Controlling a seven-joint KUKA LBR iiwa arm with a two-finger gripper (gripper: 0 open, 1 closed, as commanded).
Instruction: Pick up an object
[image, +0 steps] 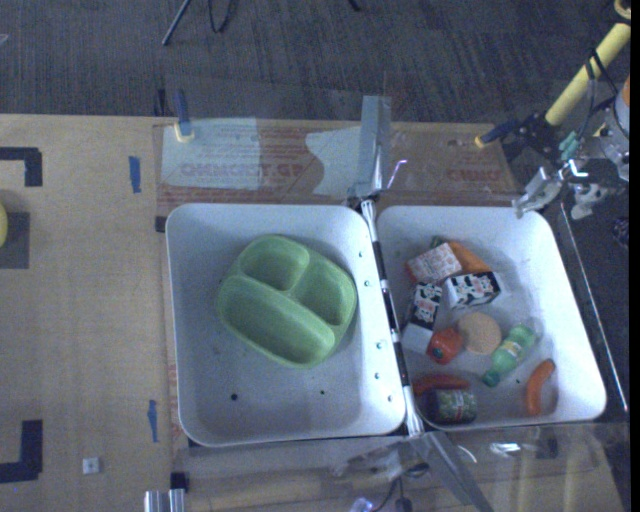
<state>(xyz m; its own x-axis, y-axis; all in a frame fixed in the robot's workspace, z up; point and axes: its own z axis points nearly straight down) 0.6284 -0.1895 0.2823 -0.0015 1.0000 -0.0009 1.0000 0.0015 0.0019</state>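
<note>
Clutter fills your right bin: a small carton and a black-and-white box near the top, a tan round piece in the middle with a red item touching its left side, a green bottle lying at a slant just beside it, an orange sausage shape toward the lower right, and a dark can at the bottom edge. The left bin carries a green divided tray.

Your gripper hangs beyond the upper right corner of the right bin, off the pile, with nothing between its parts; whether it is parted or closed is too small to tell. So the pick looks not yet begun, and you are at the approach.

Next you need to bring the arm left and toward the pile, then choose a piece standing apart. The orange sausage shape seems the freest; the boxes crowd each other and may slip.
</note>
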